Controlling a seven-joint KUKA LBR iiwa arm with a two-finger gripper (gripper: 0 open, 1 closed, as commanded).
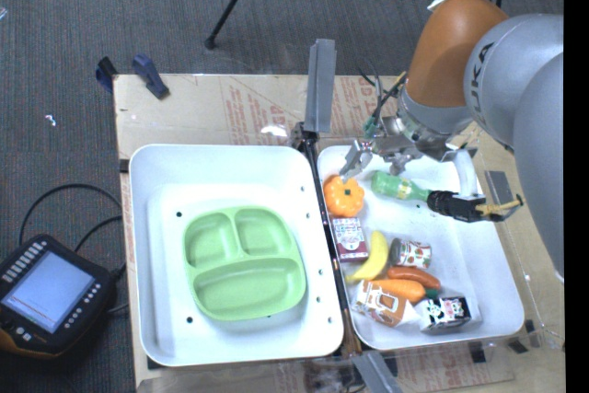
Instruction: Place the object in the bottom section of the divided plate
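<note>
I'm hanging over the right bin (497, 290) around its 11 o'clock corner, gripper (375, 163) spread open and grasping nothing. The little pumpkin (343, 195) is sitting just at my 7 o'clock, the green bottle (398, 188) at my 4. The green divided plate (244, 262) is lying in the left bin (152, 189), bottom section bare.

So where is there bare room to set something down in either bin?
All three sections of the green plate are bare, as is the left bin's floor around it. The right bin is crowded: pumpkin, bottle, banana, can, cartons. Its right side is barer.
</note>
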